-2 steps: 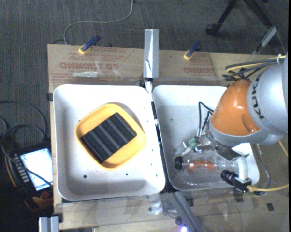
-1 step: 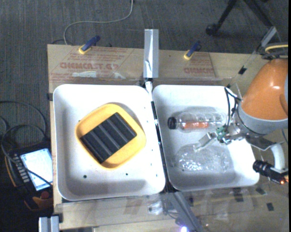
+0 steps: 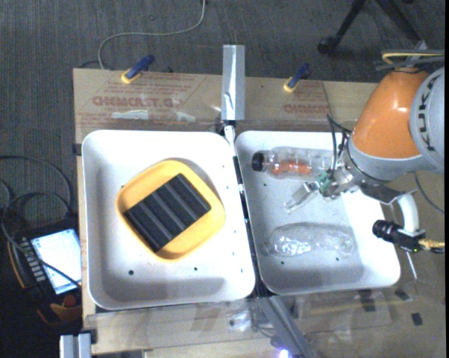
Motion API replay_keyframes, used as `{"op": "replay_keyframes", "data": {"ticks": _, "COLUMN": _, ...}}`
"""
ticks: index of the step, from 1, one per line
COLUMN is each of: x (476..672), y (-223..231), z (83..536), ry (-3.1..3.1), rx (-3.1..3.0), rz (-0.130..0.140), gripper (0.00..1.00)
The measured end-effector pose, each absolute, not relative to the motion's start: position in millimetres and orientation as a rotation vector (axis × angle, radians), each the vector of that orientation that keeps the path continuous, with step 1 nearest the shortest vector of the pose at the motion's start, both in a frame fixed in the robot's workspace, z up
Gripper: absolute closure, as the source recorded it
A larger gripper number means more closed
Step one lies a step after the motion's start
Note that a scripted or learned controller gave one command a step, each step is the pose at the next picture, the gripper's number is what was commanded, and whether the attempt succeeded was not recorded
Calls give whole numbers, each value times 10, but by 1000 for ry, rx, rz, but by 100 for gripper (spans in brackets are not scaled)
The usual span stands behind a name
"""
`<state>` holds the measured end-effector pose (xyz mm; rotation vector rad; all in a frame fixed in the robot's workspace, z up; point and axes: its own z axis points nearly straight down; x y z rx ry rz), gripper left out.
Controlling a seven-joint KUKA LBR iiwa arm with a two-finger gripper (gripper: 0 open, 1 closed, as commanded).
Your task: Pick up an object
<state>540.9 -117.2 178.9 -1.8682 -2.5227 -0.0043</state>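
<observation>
In the right bin (image 3: 374, 274), a clear plastic bottle (image 3: 291, 162) with a dark cap and orange contents lies on its side near the back wall. A crumpled clear plastic piece (image 3: 314, 241) lies nearer the front. My gripper (image 3: 308, 192) reaches in from the right and hangs low over the bin floor, just below the bottle and above the clear plastic piece. Nothing is visibly held in it. A yellow block with a black ribbed top (image 3: 171, 207) lies tilted in the middle of the left bin (image 3: 105, 155).
The grey arm with its orange band (image 3: 388, 125) covers the right bin's back right corner. A vertical metal post (image 3: 233, 80) stands behind the wall between the bins. Blue and yellow clamps (image 3: 137, 68) hold the cardboard backing. A tablet (image 3: 53, 256) lies on the floor at left.
</observation>
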Motion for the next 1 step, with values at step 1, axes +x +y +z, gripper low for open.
{"op": "replay_keyframes", "data": {"ticks": 1, "x": 6011, "y": -1572, "z": 1514, "ry": -2460, "rx": -1951, "rz": 0, "gripper": 0}}
